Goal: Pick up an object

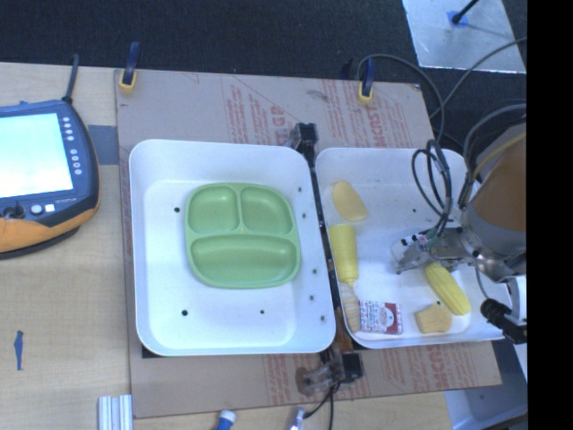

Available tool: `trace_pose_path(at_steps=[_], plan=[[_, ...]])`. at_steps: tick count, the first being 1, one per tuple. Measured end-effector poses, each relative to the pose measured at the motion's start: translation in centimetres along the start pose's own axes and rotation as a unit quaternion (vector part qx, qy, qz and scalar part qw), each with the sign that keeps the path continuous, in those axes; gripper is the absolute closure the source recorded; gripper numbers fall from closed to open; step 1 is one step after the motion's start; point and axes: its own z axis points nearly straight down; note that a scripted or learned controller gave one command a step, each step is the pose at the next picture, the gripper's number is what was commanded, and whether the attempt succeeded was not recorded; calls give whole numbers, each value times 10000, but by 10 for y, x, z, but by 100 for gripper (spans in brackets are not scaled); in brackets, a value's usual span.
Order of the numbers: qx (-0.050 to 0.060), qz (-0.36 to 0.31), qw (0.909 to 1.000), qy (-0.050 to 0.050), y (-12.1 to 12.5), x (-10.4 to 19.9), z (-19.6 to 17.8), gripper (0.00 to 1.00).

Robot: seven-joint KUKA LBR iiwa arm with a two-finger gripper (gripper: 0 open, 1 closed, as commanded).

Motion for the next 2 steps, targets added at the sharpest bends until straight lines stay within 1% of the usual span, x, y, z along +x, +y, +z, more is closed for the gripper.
trace_pose_path(at_steps=[1, 2], plan=[[1, -16, 10000, -7, 0, -1, -11, 100], [-28, 25, 10000, -4, -39, 4, -94, 100]])
